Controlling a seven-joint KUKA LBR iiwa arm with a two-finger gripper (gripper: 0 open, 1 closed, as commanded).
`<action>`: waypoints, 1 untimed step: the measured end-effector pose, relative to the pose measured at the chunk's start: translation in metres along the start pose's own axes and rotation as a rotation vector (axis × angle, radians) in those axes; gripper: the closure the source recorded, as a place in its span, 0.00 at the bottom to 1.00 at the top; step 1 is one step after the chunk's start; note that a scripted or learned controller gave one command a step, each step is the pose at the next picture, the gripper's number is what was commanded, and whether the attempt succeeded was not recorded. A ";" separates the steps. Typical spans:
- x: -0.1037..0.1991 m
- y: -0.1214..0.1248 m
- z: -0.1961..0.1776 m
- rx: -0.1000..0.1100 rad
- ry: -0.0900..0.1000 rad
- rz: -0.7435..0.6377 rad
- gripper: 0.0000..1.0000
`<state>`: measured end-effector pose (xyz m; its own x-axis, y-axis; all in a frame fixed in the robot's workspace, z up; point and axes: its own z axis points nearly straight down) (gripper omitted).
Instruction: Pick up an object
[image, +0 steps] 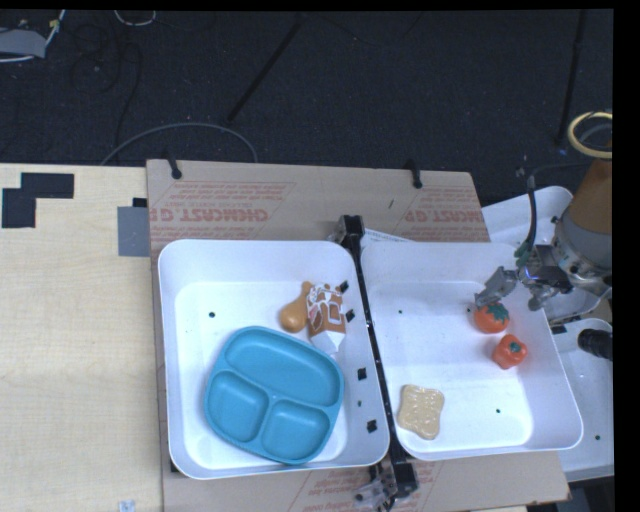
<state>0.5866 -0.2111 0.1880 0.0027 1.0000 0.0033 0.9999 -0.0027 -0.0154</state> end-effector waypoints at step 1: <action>0.000 0.003 -0.009 -0.015 -0.003 -0.003 0.00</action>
<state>0.5898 -0.2109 0.1967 -0.0001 1.0000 -0.0001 1.0000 0.0001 -0.0008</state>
